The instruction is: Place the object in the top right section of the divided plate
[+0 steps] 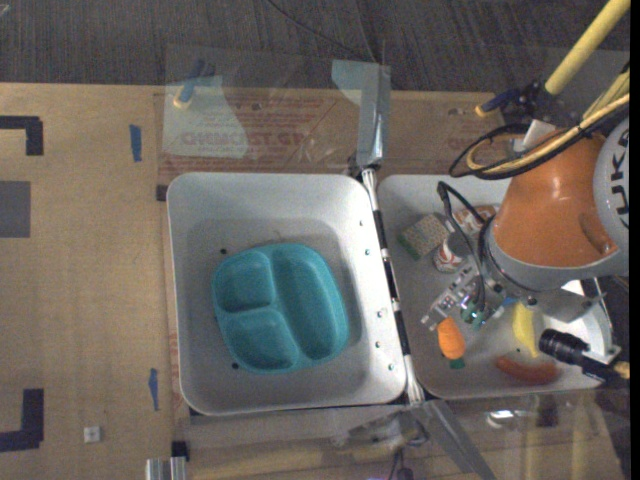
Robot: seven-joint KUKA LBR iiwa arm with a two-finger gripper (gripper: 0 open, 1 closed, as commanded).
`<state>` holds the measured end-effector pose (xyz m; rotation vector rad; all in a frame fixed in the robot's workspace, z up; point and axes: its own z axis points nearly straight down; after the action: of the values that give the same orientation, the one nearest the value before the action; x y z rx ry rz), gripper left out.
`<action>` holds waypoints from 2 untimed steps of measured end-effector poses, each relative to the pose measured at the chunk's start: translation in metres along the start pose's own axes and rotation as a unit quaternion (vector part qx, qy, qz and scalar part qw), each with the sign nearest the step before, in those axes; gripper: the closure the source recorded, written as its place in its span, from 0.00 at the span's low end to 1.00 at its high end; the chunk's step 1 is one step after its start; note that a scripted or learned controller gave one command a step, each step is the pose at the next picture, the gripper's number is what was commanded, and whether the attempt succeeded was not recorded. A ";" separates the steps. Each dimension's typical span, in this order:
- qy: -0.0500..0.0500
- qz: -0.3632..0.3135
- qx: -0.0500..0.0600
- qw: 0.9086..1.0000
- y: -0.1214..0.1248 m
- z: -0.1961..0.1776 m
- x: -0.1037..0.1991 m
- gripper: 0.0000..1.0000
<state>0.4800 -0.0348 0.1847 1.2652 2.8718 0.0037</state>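
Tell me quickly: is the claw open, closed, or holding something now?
Claw: cannot be told; it hangs over the right bin, near the orange object.

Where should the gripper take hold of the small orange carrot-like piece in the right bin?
Probably across the middle of the orange piece, coming straight down. It lies flat on the right bin's floor, long axis running roughly up-down in the camera view, so the fingers would close on its narrow left and right sides. The arm hangs close above, so approach room looks tight.
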 end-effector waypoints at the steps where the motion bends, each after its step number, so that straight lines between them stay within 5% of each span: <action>1: 0.000 0.009 0.001 1.000 0.077 -0.023 0.010 1.00; 2: -0.001 -0.031 0.000 1.000 0.099 -0.029 0.018 1.00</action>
<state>0.5407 0.0457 0.2139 1.1756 2.9077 0.0015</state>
